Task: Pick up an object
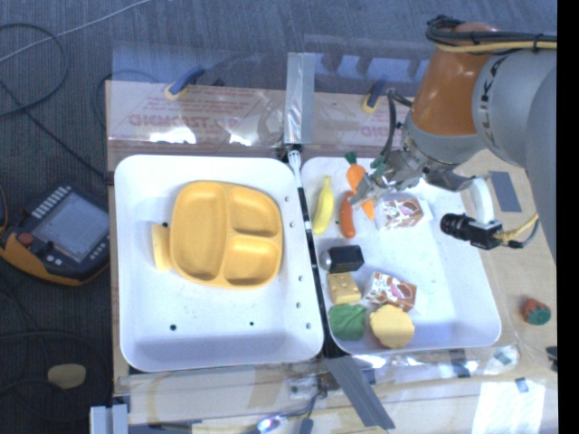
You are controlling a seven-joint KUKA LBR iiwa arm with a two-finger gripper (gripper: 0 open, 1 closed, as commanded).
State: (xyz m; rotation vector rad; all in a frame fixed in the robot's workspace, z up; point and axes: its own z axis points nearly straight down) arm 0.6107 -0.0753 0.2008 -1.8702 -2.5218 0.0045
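in right bin (470, 278), glossy rounded toy foods (391, 325)

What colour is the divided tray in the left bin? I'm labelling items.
Yellow-orange, plain with no pattern: the divided tray shows clearly in the camera view.

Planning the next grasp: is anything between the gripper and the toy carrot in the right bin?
Nothing visible does. The gripper hangs right beside the carrot, near the right bin's back edge. The sausage and banana lie nearby but off that path.
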